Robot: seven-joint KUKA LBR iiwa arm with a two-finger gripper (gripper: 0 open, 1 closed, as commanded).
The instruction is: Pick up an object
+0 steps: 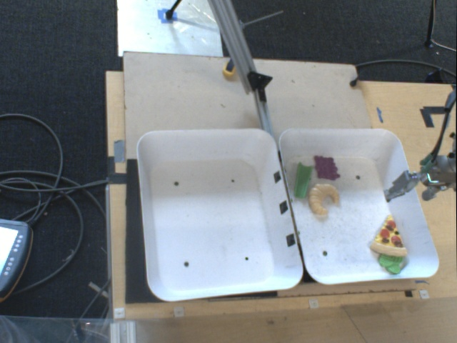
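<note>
White plastic forms two bins: the right bin (pixel 410 184) holds, nearest, a pizza slice toy (pixel 389 237) atop a green piece (pixel 392 264), then a croissant (pixel 323 199), green pepper (pixel 304 179) and purple grapes (pixel 327 167), while the gripper (pixel 397 188), nothing visibly held, hovers at its right wall, beside the left bin (pixel 214 213).

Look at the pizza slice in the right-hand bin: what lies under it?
A green object pokes out beneath the pizza slice at its near end, by the right bin's corner. The slice covers the rest, so its shape and identity stay unclear.
</note>
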